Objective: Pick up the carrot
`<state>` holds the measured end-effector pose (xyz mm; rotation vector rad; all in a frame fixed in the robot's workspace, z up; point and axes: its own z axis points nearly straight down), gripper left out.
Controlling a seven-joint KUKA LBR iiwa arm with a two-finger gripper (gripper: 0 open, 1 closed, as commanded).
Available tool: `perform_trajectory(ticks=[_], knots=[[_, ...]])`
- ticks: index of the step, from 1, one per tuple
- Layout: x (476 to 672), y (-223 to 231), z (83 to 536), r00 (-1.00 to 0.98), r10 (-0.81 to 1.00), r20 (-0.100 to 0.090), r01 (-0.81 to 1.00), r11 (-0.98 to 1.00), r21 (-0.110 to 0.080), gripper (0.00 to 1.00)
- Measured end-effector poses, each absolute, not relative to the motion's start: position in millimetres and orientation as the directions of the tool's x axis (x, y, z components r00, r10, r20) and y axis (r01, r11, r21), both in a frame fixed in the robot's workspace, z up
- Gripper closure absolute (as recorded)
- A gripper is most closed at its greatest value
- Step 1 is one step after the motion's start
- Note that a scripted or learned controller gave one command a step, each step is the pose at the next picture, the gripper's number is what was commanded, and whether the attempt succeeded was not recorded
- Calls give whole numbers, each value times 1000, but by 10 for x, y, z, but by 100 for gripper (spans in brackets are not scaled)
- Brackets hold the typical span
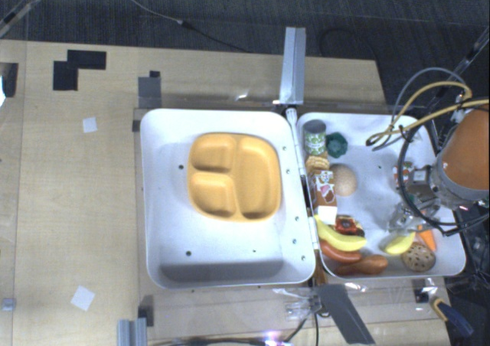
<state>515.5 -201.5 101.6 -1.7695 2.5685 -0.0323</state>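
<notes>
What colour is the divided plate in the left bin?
Mustard yellow; the divided plate shows plainly in the camera view.

A yellow sectioned tray [233, 176] lies in the middle of the left white bin [164, 207]. In the right white bin [367, 126], just across the shared wall from that tray, a tin can [315, 138], a dark green piece [336, 144] and a beige egg-shaped thing [344, 181] sit toward the far end. Nearer the front lie a banana [339, 237], a red sausage [360, 262], a smaller yellow piece [399, 243] and a speckled cookie [418, 259].
</notes>
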Motion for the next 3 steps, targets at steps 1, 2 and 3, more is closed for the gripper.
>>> perform_trajectory(ticks=[1, 2, 3], knots=[[5360, -2047, 1015, -248, -969, -2, -969, 248, -14, 100], [4926, -2053, 904, -110, -994, 1, -994, 110, -18, 100], [5316, -1953, 899, -51, -999, 2, -999, 51, -13, 100]])
